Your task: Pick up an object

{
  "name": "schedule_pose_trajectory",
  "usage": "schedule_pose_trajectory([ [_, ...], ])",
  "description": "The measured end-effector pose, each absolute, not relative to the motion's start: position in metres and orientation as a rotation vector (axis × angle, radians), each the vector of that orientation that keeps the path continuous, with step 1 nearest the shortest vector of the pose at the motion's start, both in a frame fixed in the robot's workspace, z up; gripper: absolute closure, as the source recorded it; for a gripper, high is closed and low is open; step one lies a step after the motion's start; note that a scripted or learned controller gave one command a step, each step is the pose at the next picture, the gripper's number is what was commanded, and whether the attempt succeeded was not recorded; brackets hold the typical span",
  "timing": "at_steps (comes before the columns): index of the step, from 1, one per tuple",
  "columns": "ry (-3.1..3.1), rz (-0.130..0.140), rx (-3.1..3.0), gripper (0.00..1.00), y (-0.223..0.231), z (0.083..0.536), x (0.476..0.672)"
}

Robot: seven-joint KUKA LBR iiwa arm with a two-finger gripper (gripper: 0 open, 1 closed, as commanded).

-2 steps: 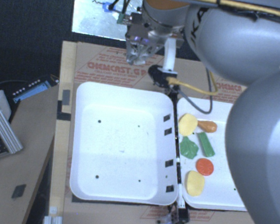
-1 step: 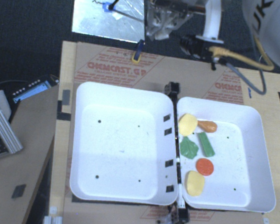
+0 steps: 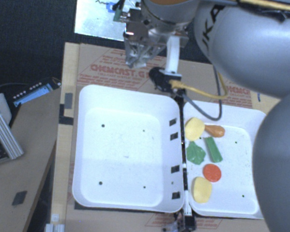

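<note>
Several toy foods lie in the right bin (image 3: pixel 239 201): a yellow piece (image 3: pixel 194 128), an orange piece (image 3: pixel 215 130), a green stick (image 3: pixel 214 149), a leafy green piece (image 3: pixel 195 153), a red-orange disc (image 3: pixel 212 172) and a second yellow piece (image 3: pixel 202 189). My gripper (image 3: pixel 137 57) hangs high over the cardboard behind the left bin (image 3: pixel 88 132), well away from all of them. Nothing shows in it.
The arm's grey bulk covers the upper right and the right bin's far side. A yellow cable (image 3: pixel 199 92) and a black bracket (image 3: pixel 162 78) run along the divider between the bins. A metal rail (image 3: pixel 0 127) lies left of the bench.
</note>
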State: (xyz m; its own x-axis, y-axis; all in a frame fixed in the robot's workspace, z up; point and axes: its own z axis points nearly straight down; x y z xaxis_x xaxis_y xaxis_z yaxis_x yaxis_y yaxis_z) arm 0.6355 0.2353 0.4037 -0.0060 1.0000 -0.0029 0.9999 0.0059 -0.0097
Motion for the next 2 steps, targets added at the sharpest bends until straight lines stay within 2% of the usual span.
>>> schedule_pose_trajectory([
  [1,-2.225,-0.003,-2.221,1.0,0.234,0.382,0.67],
  [2,-2.218,0.004,-2.226,1.0,0.166,0.35,0.669],
])
